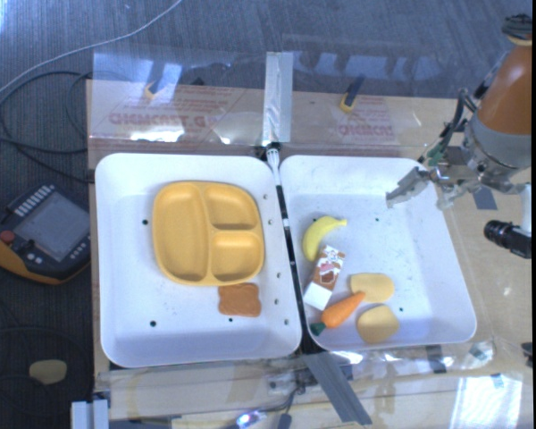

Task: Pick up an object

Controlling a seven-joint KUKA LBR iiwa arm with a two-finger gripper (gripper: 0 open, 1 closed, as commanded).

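Observation:
My gripper (423,191) hangs over the right bin (429,239) near its far right corner, open with nothing between its fingers. In the left half of that bin lie a yellow banana (322,233), a small brown and white carton (326,273), an orange carrot (341,311) and two pale yellow lumps (372,286) (378,323). All of them sit well to the front left of the gripper, apart from it.
The left bin (125,266) holds a yellow divided plate (209,231) with a brown toast slice (239,300) at its near edge. A ridge (286,239) separates the two bins. A pendant (37,232) lies on the floor at the left.

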